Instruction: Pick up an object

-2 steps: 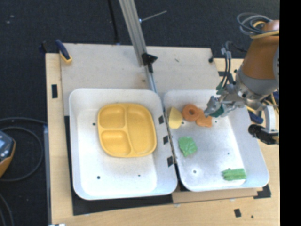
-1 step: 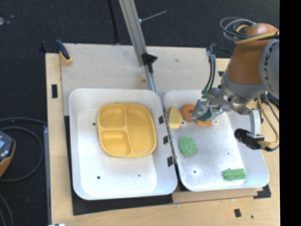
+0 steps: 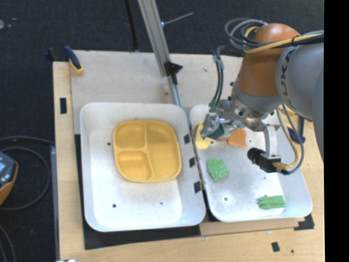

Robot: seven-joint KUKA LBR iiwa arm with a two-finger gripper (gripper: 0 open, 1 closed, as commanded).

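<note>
1. The surface [image 3: 125, 75] is a pale wooden board on a dark carpeted floor [image 3: 32, 15], with a slanted aluminium post [image 3: 155, 31] rising from its far side and black cables [image 3: 22, 162] lying off to the left.
2. The left bin [image 3: 98, 201] holds a yellow divided plate [image 3: 147, 150], lying flat near its middle with three compartments facing up.
3. The right bin [image 3: 242, 212] starts just past the dividing rim; near its left wall, at the far end, lies a small yellow piece [image 3: 203, 142].
4. The claw [image 3: 211, 127] hangs directly over that yellow piece, low in the bin. Whether its fingers are apart or together I cannot tell, since the wrist hardware hides them from this angle.
5. A green block [image 3: 217, 169] lies nearer the camera from the claw, well apart from it, its long axis running roughly toward the camera.
6. An orange piece [image 3: 236, 139] sits just to the right of the claw, partly under the wrist.
7. A flat green strip [image 3: 271, 202] lies at the near right corner, long axis left to right.
8. Judging by position, the yellow piece is the likeliest target: it lies straight below the claw, so the move seems mainly a descent.
</note>
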